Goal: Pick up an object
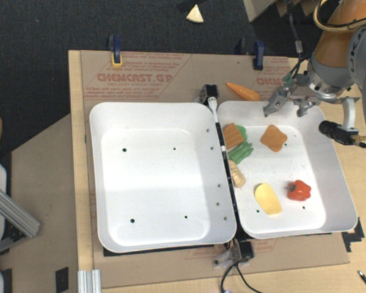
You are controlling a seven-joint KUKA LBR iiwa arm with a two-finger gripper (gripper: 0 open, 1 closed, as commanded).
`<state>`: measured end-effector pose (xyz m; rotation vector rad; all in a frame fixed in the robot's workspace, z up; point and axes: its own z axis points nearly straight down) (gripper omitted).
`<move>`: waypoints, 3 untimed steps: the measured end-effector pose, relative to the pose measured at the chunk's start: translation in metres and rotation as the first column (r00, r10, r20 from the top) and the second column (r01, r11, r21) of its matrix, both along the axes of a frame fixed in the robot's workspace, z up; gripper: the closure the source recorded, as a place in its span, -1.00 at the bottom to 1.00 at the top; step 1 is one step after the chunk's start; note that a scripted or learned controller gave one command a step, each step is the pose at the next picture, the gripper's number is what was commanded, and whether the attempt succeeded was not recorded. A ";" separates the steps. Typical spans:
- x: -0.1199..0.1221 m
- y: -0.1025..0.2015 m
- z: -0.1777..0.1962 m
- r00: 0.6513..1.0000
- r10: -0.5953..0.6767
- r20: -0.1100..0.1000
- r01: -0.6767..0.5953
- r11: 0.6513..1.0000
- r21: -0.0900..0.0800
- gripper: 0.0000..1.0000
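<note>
The gripper [288,107] hangs over the far rim of the right bin [329,182], its two fingers spread apart with nothing between them. Just below it on the open bin floor lies an orange-brown block [273,138]; a red pepper [299,190] and a yellow piece [268,198] sit farther toward the near rim, with bare white floor around them. To its left, a carrot [243,91] rests outside the rim on the board, and the left bin [155,176] lies well away.
</note>
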<state>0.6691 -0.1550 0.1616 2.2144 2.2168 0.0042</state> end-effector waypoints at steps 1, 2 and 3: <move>-0.002 0.002 0.000 1.000 0.000 -0.006 0.000 1.000 0.002 -1.00; -0.033 -0.054 -0.081 1.000 -0.006 -0.013 0.006 1.000 0.005 -1.00; -0.001 0.024 -0.076 1.000 0.004 -0.004 -0.004 1.000 0.004 -1.00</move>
